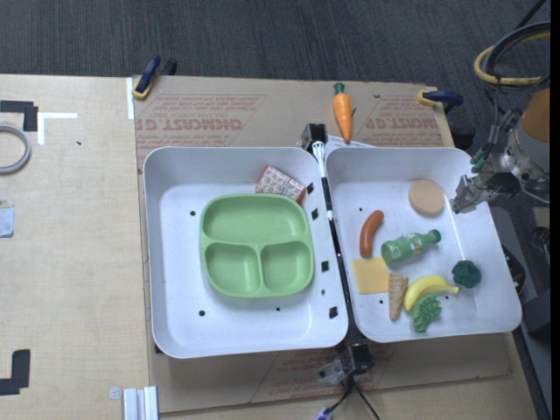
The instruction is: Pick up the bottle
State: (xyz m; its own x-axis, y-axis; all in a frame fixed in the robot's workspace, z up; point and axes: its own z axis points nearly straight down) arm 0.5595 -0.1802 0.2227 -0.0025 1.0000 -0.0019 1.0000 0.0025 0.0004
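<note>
The green plastic bottle (410, 245) with a white cap is seen lying on its side near the middle of the right white bin (499, 274), cap end pointing toward the right wall. The tool (465, 192) is located above and to the right of the bottle, over the right rim of that bin, apart from the bottle and not touching it. Nothing is seen between its dark tips; how far it is opened cannot be told.

At the near end of the right bin, a green leafy vegetable toy (426, 311) and a yellow banana (429, 288) are found, with a tan cone-shaped piece (397, 294) and a yellow cheese square (371, 276) just to their left. A dark green broccoli piece (466, 274) is placed near the right wall. Farther back, a red sausage (371, 232) lies left of the bottle, and a round tan cookie (427, 197) lies just beside the tool.

The left white bin (171, 261) is occupied by a light green three-compartment plate (257, 245); a small patterned packet (280, 182) is tucked behind it.

Beyond the bins, an orange carrot toy (341, 111) is seen on the cardboard-covered surface (210, 112).
</note>
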